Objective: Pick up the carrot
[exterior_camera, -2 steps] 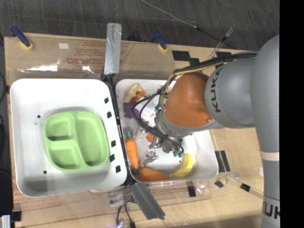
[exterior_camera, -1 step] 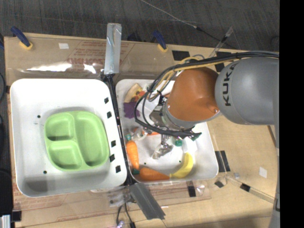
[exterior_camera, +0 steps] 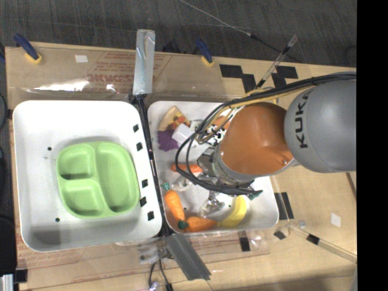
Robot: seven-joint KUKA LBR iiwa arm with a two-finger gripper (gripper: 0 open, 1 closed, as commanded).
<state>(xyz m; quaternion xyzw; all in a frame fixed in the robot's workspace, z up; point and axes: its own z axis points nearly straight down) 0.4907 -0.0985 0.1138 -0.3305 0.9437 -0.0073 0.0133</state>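
Nearest the lens: grey arm (exterior_camera: pixel 324 126) with its orange band (exterior_camera: pixel 254 139), reaching in from the right and hanging over the right bin (exterior_camera: pixel 267 214). Covers much of that bin's middle and far side. Black cables (exterior_camera: pixel 200 138) looped off the wrist toward the left.

Below the band, gripper (exterior_camera: pixel 213 206) pointed down into the bin's near part. Metal parts visible there, but too small and cluttered to judge; cannot tell how the pincer stands, nor whether anything sits in it.

Carrot (exterior_camera: pixel 174 205) in the right bin's near-left corner, lying close along the left wall, orange, with a green tip at its near end. Just left of the gripper, not visibly touched by it. A second orange piece (exterior_camera: pixel 200 224) lying crosswise along the near wall, meeting the carrot's lower end. Banana (exterior_camera: pixel 237 212) to the right of that, just beside the gripper, near the front wall.

Farther back in the same bin: purple item (exterior_camera: pixel 165 139) by the left wall, and a pizza slice (exterior_camera: pixel 174 117) toy in the far-left corner.

Left bin (exterior_camera: pixel 36 126) alongside, holding a green divided tray (exterior_camera: pixel 97 179) with three compartments, set roughly in the middle.
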